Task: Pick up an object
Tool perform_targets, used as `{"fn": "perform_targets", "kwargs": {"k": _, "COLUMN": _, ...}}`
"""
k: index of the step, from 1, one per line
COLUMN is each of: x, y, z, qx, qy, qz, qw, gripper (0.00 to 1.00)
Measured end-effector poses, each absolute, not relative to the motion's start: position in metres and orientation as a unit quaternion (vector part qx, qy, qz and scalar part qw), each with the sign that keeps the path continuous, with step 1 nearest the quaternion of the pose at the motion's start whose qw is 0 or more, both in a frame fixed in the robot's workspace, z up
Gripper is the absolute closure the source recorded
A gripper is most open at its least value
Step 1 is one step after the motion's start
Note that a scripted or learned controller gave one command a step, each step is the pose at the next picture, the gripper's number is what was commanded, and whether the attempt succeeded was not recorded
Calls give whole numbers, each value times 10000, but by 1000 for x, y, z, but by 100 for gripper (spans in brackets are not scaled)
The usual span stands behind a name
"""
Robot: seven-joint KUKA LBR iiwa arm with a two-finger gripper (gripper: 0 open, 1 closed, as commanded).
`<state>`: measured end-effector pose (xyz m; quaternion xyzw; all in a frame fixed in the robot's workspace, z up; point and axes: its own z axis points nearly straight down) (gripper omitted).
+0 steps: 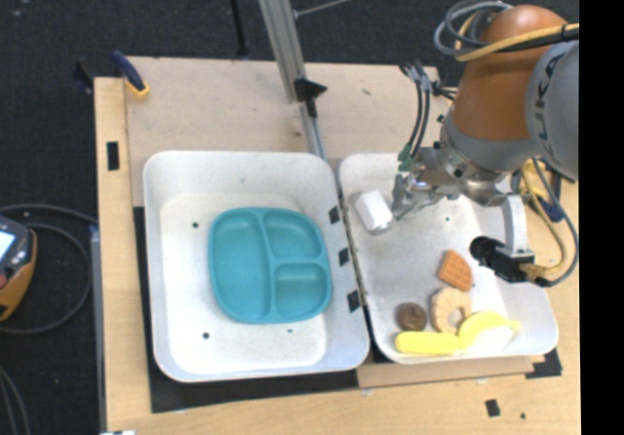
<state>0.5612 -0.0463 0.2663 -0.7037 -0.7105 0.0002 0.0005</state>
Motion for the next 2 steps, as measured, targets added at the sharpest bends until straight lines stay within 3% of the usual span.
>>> {"fn": "perform_targets", "kwargs": {"k": 2, "x": 584, "y": 59, "z": 236, "qx": -7041, "qy": -7101, "qz": 21, "qw": 16, "gripper": 100}}
